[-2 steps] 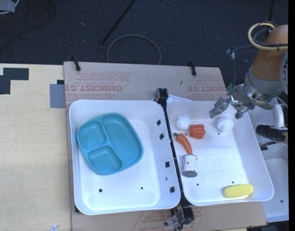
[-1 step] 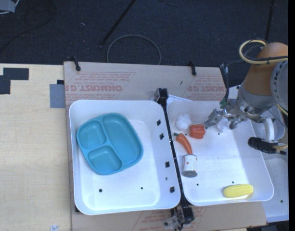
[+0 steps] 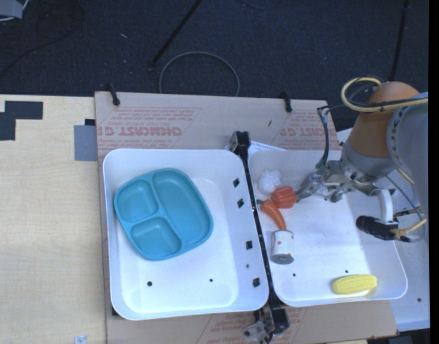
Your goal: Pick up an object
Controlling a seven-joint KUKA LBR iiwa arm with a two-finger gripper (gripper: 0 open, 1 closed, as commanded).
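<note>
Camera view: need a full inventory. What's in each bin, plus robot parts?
left bin: 1, white, left of the pair
right bin: 1, white, right of the pair
cardboard: 1 sheet, brown with red print, under both bins
plate: 1, blue, three compartments, left bin
orange toy: 1, orange, right bin, far left part
lump: 1, white, right bin, just behind the orange toy
can: 1, pale, right bin, by the divider
corn: 1, yellow, right bin, near right corner
arm: 1, grey and orange, from the right
hand: 1, over right bin, beside the orange toy
</note>
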